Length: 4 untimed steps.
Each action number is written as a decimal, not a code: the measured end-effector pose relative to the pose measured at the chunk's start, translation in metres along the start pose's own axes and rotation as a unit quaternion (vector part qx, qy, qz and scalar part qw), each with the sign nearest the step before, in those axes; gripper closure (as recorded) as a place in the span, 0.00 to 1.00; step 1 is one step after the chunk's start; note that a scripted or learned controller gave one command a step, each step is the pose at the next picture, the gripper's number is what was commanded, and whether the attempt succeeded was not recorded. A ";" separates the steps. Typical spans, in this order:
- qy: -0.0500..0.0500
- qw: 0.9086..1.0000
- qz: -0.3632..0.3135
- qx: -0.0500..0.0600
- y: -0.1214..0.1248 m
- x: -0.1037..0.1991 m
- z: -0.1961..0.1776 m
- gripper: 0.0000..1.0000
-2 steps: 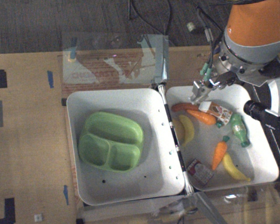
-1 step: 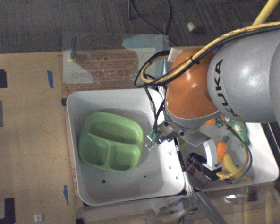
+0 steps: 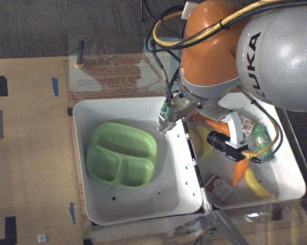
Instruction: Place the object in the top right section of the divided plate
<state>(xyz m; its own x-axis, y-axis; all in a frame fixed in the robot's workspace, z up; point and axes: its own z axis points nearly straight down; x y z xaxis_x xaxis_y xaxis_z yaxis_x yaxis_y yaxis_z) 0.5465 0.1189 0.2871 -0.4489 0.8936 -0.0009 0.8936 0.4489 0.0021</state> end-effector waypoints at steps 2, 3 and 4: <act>-0.001 0.994 0.110 -0.001 0.065 -0.014 -0.148 1.00; 0.000 1.000 -0.019 0.002 0.011 0.082 -0.148 1.00; 0.000 0.997 0.078 -0.001 0.059 0.055 -0.148 1.00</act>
<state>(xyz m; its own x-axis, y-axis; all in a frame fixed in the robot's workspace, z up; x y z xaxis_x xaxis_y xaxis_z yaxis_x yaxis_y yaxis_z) 0.5743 0.1943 0.4353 -0.3052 0.9523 -0.0010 0.9523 0.3052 0.0043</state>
